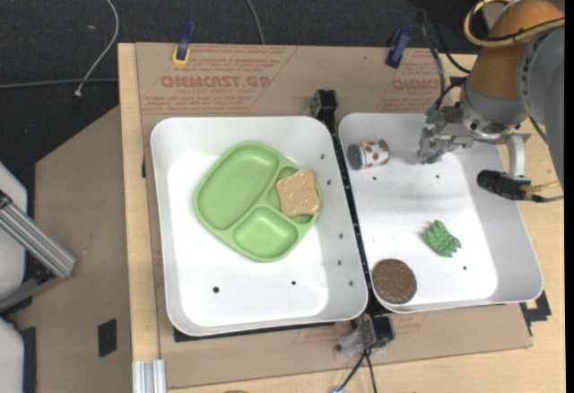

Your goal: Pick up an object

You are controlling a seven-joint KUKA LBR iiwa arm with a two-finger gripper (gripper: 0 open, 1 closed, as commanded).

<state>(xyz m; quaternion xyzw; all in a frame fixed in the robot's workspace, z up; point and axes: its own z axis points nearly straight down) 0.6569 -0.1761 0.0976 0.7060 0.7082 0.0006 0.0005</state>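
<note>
hovering near the right bin's [502, 279] far edge, the gripper [434, 149] sits just beside the can [369, 153] lying on its side; whether it's spread, i cannot tell. the can looks light, stiff, prone to roll: pinch across its round body.

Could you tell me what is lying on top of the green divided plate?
A slice of toast lies on the green divided plate, across its right-hand compartment; the plate surface beneath it is hidden.

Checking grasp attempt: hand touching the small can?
Apart. Camera view shows white bin floor between the hand and the small can.
</note>
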